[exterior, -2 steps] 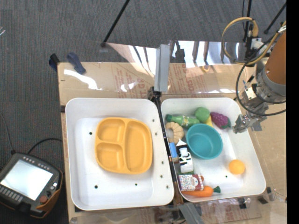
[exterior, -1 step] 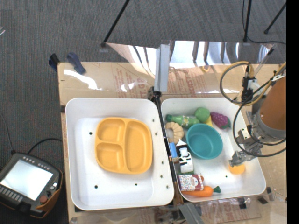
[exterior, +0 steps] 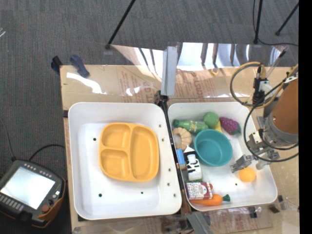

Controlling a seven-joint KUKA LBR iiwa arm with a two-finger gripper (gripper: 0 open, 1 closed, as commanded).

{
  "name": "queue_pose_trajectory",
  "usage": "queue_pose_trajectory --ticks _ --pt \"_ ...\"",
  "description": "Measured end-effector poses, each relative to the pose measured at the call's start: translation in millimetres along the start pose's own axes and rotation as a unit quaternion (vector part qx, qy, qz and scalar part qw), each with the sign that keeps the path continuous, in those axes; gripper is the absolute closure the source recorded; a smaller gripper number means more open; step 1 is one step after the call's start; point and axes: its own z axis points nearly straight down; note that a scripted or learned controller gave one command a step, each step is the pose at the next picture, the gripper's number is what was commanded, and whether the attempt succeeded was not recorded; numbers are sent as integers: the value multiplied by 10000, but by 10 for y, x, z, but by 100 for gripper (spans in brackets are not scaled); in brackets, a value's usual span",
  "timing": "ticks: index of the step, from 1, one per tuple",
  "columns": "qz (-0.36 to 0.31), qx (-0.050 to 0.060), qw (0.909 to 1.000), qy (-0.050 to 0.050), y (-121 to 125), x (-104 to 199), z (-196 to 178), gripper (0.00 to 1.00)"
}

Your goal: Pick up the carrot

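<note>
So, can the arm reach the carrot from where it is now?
Probably yes. The carrot lies at the near edge of the right bin, uncovered from above. The end effector hovers close by, over an orange ball. A small carton touching the carrot could crowd the grasp.

Probably a robotics lab: tripod legs (exterior: 124,18), a teach pendant (exterior: 30,193), two white bins (exterior: 78,130) on a bench.

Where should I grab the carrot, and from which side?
Grip the carrot mid-body from above, fingers across its narrow width. It lies flat along the bin's near wall, touching the red carton behind, so a side approach looks blocked.
</note>
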Motion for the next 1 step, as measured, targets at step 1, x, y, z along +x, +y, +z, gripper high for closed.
queue_pose_trajectory --ticks 1 --pt "243 21 9997 14 68 -143 508 0"
